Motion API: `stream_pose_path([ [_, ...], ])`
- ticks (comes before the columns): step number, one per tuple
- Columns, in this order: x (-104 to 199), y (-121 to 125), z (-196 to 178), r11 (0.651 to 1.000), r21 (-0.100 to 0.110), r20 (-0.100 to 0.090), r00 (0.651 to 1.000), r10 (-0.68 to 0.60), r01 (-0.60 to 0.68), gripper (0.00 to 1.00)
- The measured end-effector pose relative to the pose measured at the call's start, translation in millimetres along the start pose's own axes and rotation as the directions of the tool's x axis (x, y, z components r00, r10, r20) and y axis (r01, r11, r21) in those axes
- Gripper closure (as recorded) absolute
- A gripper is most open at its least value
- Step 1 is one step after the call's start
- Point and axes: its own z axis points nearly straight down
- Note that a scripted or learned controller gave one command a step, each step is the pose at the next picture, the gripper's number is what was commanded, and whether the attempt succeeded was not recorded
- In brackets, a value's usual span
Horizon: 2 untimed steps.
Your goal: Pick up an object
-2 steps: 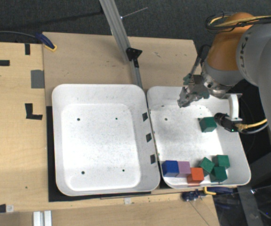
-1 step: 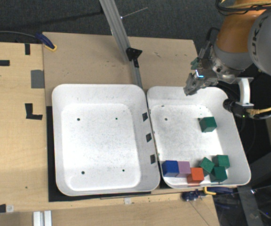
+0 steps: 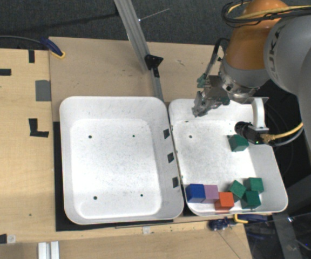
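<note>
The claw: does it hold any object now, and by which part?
Nothing shows between the fingers of the claw; it hangs over the right bin's far end, apart from the blocks.

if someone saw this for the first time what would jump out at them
First the big grey arm with its orange band, reaching in from the right, its gripper over the far end of the right bin. Next, the cluster of coloured blocks at that bin's near end, with one green block lying apart by the right wall. The left bin sits alongside.
</note>
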Motion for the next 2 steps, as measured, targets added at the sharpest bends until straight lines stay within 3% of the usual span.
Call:
stream_pose_path([
  [2, 122.9, -14.4, 3.0, 1.000, -0.001, -0.001, 1.000, -0.002, 0.002, 1.00],
])
